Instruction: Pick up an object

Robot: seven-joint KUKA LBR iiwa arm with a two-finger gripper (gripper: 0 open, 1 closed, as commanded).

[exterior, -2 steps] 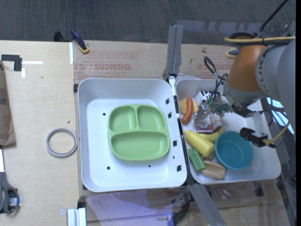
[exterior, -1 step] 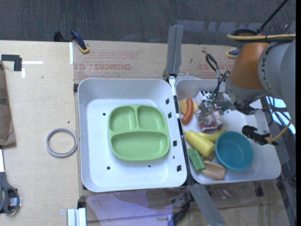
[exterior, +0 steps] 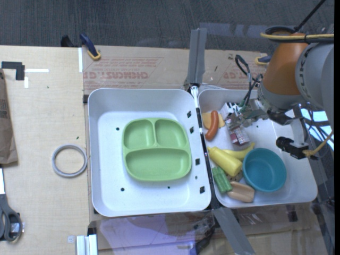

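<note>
My gripper (exterior: pixel 236 120) is low in the right bin (exterior: pixel 303 187), at its back left part. Its tip sits right over a small red and white packet (exterior: pixel 240 135) and may be touching it. Just left of it lie an orange-red sausage shape (exterior: pixel 212 125) and a pale yellow piece (exterior: pixel 205 119). Nearer the front are a yellow banana (exterior: pixel 227 159), a blue bowl (exterior: pixel 264 169), a green item (exterior: pixel 222 181) and a tan bun (exterior: pixel 241 192). The gripper body hides whatever lies under it.
The left bin (exterior: pixel 103 193) holds a green divided plate (exterior: pixel 156 149). On the bench to the left lie a tape ring (exterior: pixel 69 160) and scissors (exterior: pixel 8 224). A blue clamp (exterior: pixel 90 45) sits at the back. Cables (exterior: pixel 297 147) hang over the right bin.
</note>
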